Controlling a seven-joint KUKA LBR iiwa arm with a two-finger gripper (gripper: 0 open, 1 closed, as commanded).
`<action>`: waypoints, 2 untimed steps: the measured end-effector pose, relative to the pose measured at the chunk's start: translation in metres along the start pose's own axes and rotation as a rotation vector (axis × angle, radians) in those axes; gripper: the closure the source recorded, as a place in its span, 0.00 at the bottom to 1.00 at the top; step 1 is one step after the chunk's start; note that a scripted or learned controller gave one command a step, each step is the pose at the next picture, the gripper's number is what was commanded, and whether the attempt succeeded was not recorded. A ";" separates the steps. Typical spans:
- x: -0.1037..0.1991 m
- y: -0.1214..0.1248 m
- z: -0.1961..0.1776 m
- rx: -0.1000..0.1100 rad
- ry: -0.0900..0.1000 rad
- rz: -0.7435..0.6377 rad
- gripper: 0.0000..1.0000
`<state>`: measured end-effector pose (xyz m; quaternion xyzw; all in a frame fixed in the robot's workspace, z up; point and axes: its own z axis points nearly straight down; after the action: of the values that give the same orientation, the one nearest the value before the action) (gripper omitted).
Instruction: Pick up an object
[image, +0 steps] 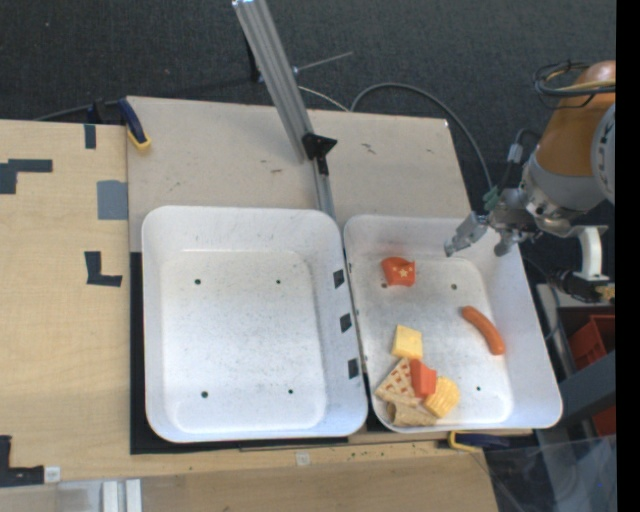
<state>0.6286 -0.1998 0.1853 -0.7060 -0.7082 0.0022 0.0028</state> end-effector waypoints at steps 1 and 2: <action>-0.007 0.001 0.048 -0.001 -0.001 0.002 0.00; -0.006 0.000 0.100 -0.004 -0.002 0.001 0.00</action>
<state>0.6283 -0.2060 0.0856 -0.7063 -0.7079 0.0016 0.0007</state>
